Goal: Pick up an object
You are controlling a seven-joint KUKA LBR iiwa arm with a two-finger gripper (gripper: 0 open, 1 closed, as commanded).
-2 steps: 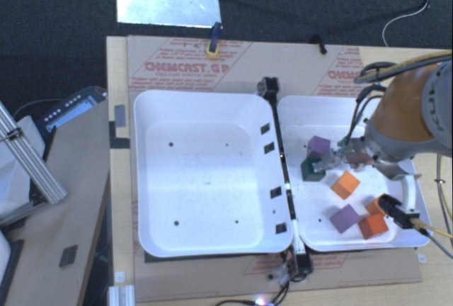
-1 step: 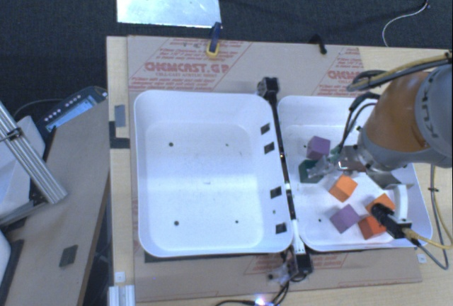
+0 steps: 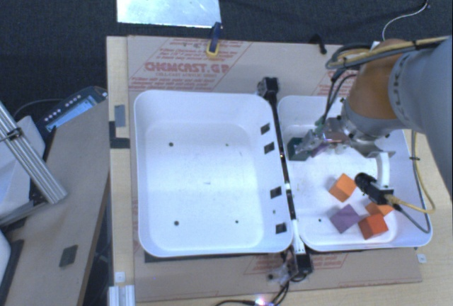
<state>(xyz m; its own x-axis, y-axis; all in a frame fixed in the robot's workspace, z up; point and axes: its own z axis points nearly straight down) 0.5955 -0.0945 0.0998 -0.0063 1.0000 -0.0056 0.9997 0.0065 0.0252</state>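
The right bin (image 3: 311,237) holds several blocks near its front right: an orange block (image 3: 342,187), a purple block (image 3: 345,217), an orange-red block (image 3: 373,225) and another small orange one (image 3: 377,209) partly behind a black cable end. My gripper (image 3: 303,146) hangs low over the left part of the right bin, close to the divider. It is up and left of the orange block, apart from it. Nothing shows between its fingers.
The left bin (image 3: 152,110) lies beside the right one, with black clips (image 3: 272,149) along the shared edge. A black and yellow cable (image 3: 396,204) crosses the right bin's front right corner. A grey device (image 3: 71,108) sits off the bench to the left.
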